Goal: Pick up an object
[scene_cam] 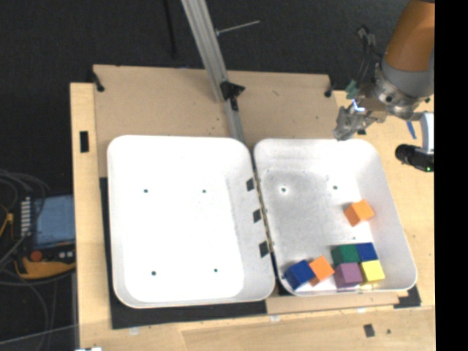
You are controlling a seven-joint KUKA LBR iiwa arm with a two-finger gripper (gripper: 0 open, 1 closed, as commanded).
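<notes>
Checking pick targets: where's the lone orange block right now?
In the camera view the lone orange block lies in the right bin, toward its right wall, apart from and above the cluster of blocks along the bin's near edge.

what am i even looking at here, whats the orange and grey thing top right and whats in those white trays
You are looking down at a slant from one camera fixed above a workbench. The orange and grey thing is a robot arm reaching in from the right. At its tip is the end effector, the two-finger part that grasps things. It hangs over the far rim of the right bin, and nothing shows between its fingers.

The two white trays are shallow bins set side by side. In the right bin, one orange block lies apart. Nearer the front edge sits a cluster: a blue block, another orange block, a purple block, a yellow block, a green block and a second blue block. The left bin shows just a few dark dots.
</notes>
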